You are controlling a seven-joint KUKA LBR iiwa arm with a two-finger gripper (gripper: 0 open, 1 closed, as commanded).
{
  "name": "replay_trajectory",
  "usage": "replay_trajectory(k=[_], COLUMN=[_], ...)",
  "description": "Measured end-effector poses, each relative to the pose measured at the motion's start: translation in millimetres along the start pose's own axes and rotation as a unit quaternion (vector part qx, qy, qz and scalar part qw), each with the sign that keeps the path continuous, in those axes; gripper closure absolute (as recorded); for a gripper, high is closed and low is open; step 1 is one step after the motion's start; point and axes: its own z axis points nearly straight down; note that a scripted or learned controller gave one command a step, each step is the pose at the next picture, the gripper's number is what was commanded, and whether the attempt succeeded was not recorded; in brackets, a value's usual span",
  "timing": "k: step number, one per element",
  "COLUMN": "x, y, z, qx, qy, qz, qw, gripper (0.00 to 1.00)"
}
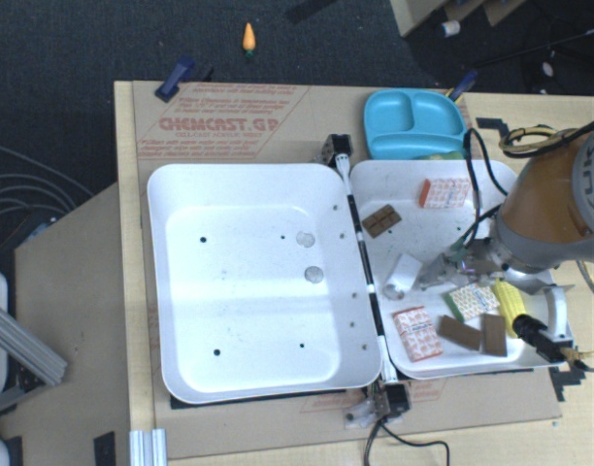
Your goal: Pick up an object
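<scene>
Broad wooden desk [229, 115], stencilled in red lettering near its far edge, carrying two shallow white bins side by side. Left bin [181, 289] bare but for two small round marks near its right side. Right bin [399, 178] crowded with small objects. Grey arm [549, 207] with its orange band reaching in from the right, bulking over the right bin's right half. Turquoise divided tray [413, 124] on the desk just behind the right bin. Hand [462, 265] low over the middle of the right bin, among the clutter; too blurred and too hidden under the wrist to tell how far open it is or whether anything sits in it. In the right bin, from bigger to smaller: red-and-white patterned packet [416, 333] near the front edge; another red-and-white packet [445, 193] toward the back; yellow corn cob [511, 301] at the right, just beside the hand; green-and-white packet [472, 302] just left of the corn; two brown blocks [472, 335] at the front right, touching; brown piece [380, 220] near the left wall; white piece [402, 273] just left of the hand. Blue clip [174, 81] at the desk's far left corner. Small orange cone [248, 37] on the dark floor beyond.
</scene>
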Motion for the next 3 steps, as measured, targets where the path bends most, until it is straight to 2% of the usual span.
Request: replay_trajectory(k=[1,2,3], x=[-24.5,46.4,49.3], y=[56.3,109.4,15.9], z=[3.3,-0.6,-66.1], qx=[0.003,0.003,0.004], qy=[0.001,0.001,0.002], qz=[0.000,0.000,0.001], qw=[1.0000,1.0000,1.0000], gripper=[0.00,0.00,0.00])
